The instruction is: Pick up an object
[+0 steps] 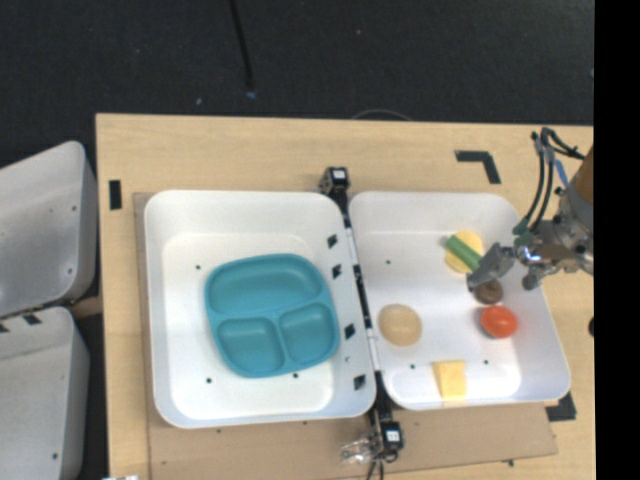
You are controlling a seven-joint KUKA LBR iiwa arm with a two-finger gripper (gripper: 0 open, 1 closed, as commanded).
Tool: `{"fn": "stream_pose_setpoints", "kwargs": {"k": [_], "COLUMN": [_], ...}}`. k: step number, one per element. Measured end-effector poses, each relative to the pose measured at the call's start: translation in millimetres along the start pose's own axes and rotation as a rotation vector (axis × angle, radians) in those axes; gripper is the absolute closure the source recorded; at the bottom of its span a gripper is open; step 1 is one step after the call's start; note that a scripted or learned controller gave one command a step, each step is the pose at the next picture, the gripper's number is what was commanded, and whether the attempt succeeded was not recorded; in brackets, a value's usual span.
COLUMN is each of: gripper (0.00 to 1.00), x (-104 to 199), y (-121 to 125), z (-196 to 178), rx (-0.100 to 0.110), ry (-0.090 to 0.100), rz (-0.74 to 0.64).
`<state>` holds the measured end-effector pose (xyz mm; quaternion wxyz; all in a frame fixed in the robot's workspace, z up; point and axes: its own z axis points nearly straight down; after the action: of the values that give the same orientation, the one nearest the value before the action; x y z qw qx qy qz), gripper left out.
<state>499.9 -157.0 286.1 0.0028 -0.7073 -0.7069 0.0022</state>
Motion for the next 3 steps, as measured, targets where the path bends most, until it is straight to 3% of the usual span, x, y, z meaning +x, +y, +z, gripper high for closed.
{"fn": "stream_pose_setpoints", "kwargs": {"k": [1, 3], "gripper": [0.0, 0.0], "x": [0, 5], "y": [2, -3], "z": [-5, 82], "rx": [-0.009, -0.005], "ry": [-0.002, -0.002], "rz": [-0.002, 0.003]}}
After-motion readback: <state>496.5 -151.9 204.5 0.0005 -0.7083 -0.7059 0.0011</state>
